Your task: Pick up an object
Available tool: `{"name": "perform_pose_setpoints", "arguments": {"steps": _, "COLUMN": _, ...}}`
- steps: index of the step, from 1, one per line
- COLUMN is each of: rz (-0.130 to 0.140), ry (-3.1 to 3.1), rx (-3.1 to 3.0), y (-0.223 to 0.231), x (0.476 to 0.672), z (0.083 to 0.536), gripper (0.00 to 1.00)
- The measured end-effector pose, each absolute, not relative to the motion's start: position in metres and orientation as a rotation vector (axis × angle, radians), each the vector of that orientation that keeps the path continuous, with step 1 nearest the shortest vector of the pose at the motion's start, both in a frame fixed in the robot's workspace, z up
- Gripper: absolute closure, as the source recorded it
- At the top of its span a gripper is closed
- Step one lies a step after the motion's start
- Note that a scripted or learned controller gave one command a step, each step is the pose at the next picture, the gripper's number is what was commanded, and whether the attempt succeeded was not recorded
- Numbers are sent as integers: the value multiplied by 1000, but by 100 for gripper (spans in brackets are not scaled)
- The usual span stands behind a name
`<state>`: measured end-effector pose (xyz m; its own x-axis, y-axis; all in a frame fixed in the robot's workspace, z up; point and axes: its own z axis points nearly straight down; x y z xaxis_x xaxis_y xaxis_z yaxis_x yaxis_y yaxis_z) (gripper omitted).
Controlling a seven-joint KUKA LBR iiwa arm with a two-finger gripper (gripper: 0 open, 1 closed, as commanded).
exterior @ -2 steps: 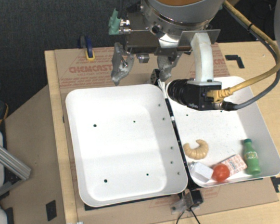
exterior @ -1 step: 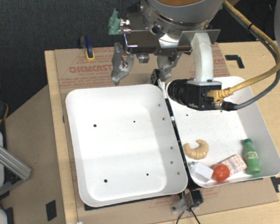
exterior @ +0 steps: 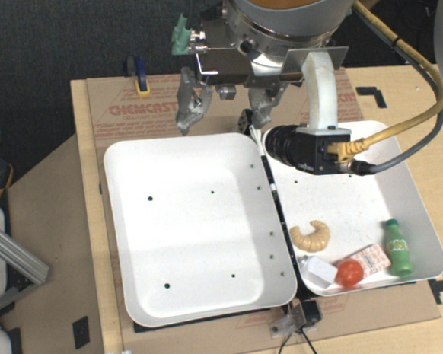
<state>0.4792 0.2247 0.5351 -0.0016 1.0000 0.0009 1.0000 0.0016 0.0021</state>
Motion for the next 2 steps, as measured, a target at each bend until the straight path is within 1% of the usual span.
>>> {"name": "perform_pose_setpoints", "arguments": {"steps": 1, "rz": 3, "ry": 2223, "rx": 2219, "y": 225, "x": 479, "z": 535, "gripper": 0}}
{"name": "perform_pose_setpoints", "arguments": {"steps": 2, "rz": 9, "ry": 2223, "rx": 2216, "y": 225, "x": 480, "z": 546, "gripper": 100}}
